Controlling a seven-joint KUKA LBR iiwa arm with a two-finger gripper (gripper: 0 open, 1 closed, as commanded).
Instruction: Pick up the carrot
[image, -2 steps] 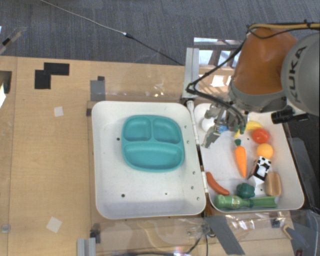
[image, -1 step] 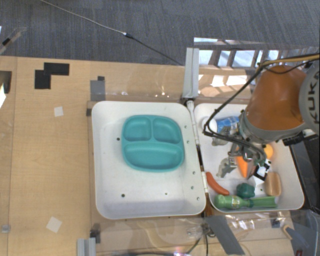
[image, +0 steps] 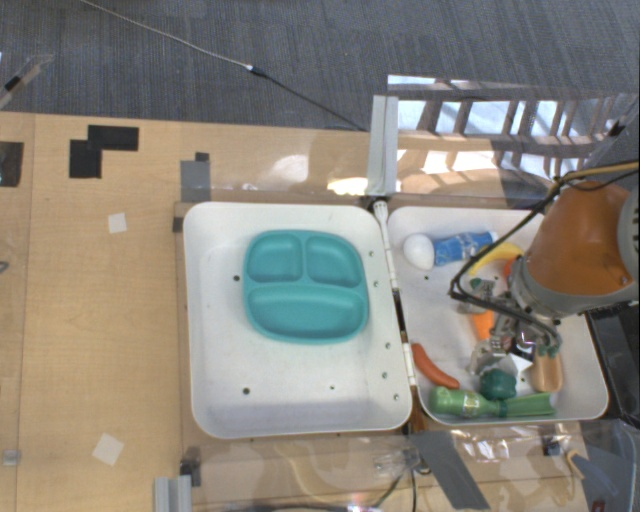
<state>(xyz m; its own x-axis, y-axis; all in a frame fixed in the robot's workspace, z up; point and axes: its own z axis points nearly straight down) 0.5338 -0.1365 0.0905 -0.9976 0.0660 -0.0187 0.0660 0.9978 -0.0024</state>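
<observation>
The carrot looks like a light, stiff, smooth plastic toy; I would grip it across the middle. Whether the gripper is open, I cannot tell.

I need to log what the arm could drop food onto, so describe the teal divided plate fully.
The teal divided plate looks like smooth moulded plastic, a rounded rectangle with three shallow compartments: two smaller ones on the far side and one wide one nearer the camera. It lies flat, right side up, roughly in the middle of the left white bin, resting on the bin's floor. Its compartments hold nothing and nothing else touches it.
</observation>
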